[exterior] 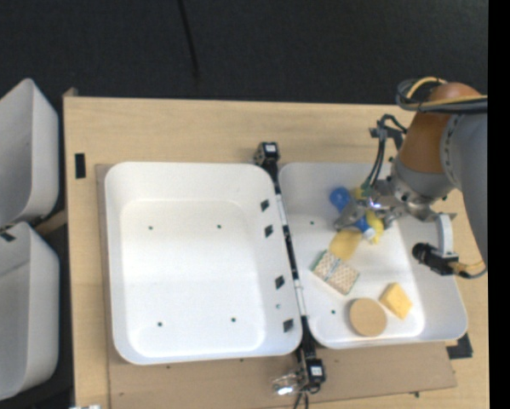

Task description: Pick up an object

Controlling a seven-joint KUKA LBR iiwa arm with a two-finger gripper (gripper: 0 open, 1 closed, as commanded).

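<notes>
Pincer [363, 218] down in right bin [433, 313] over yellow piece [346, 244], beside blue object [339, 198]. Can't tell if open or closed tbh. Best bet: centre on one item, lift slowly.

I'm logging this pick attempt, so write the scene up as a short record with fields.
arm: reaches in from the view's right, gripper low over the right bin
near gripper: blue object and small yellow object, close together; contact cannot be told
right bin contents: yellow block, patterned square pad, tan round disc, yellow wedge
left bin: white, beside the right bin
bench: light wood
grasp: not confirmed
</notes>
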